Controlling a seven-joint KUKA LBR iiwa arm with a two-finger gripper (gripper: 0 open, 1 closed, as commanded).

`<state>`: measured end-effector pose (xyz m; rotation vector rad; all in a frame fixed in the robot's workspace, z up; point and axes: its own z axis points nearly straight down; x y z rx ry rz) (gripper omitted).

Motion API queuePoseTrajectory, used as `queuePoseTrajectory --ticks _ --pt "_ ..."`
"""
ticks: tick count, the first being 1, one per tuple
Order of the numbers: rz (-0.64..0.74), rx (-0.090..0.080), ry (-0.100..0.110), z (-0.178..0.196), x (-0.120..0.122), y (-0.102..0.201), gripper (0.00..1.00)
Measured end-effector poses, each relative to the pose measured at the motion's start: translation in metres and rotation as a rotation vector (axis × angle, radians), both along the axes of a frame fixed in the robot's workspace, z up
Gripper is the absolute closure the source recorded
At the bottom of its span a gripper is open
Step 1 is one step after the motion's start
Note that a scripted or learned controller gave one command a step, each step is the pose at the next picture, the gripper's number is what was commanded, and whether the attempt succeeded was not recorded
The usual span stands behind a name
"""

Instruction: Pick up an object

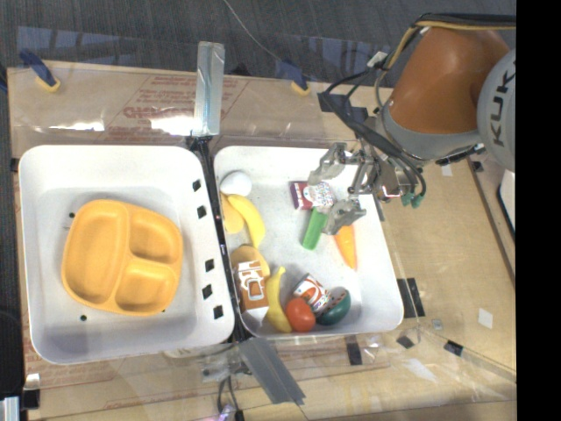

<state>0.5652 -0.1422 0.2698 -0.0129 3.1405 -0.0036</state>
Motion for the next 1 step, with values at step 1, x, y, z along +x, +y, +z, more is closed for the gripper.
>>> queuePoseTrajectory --ticks 1 --pt "-0.153 0.001 -0.004 -0.1766 -0.0013 -0.0504 0.0"
